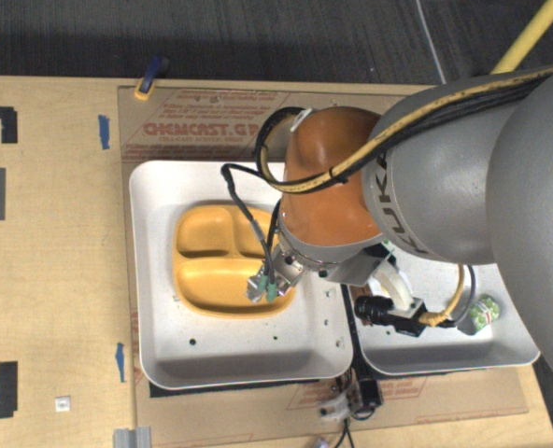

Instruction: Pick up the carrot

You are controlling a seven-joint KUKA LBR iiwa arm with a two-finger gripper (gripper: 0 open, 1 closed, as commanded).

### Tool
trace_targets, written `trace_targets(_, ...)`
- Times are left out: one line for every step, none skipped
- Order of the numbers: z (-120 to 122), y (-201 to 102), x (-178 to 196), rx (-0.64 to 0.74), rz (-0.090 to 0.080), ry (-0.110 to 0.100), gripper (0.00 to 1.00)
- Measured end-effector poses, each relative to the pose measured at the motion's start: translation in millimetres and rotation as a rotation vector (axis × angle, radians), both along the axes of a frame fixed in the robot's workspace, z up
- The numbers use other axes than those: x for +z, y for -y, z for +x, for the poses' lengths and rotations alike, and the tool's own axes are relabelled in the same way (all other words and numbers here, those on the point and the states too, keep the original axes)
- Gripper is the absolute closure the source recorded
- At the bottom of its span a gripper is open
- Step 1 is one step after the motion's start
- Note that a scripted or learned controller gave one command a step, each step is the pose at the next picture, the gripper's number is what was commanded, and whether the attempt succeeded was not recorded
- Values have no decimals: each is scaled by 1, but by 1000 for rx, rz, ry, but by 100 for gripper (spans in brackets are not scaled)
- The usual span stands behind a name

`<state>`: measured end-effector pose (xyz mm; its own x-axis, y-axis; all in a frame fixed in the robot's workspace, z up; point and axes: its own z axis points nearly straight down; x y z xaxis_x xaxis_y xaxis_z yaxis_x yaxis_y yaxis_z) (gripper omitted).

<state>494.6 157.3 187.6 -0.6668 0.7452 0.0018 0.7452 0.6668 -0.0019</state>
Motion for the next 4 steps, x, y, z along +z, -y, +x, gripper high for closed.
trace_targets(-15,77,-3,-284,-1,0,100)
trace_targets(-4,28,42,-299,0,3,100)
trace_targets(-3,28,52,-297,0,6,100)
trace_targets(90,24,4,-335,0,5,100)
